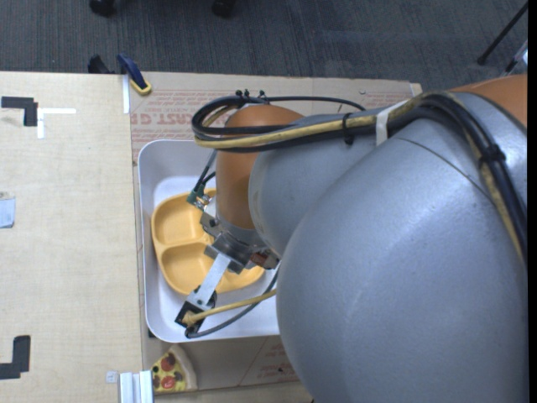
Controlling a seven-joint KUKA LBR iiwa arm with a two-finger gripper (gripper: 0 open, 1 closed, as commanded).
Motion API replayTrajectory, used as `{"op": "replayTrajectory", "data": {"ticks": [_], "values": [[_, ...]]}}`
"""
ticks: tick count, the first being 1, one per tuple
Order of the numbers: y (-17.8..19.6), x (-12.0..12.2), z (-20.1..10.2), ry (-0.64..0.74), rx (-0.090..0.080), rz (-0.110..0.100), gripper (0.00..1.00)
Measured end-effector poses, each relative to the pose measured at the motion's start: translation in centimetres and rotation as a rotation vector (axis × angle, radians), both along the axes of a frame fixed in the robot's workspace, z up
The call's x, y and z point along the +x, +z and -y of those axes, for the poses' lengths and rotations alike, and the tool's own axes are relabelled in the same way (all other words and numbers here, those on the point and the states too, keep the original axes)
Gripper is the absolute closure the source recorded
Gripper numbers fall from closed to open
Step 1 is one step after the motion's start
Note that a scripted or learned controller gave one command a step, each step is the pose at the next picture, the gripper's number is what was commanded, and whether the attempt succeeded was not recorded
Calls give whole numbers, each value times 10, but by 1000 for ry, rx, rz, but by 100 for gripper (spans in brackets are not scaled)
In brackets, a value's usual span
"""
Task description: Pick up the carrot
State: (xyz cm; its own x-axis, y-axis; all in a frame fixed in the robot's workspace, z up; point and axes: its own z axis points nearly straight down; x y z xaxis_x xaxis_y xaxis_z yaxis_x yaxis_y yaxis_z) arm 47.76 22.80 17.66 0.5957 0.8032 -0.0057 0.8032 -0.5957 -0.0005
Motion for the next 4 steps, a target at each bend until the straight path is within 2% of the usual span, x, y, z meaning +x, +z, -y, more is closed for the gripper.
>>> {"op": "replayTrajectory", "data": {"ticks": [1,2,3,4], "values": [[3,0,0,210,1,-1,100],[173,1,-1,-179,1,6,100],[40,1,0,-702,1,6,100],[-83,2,30,-676,2,10,100]]}}
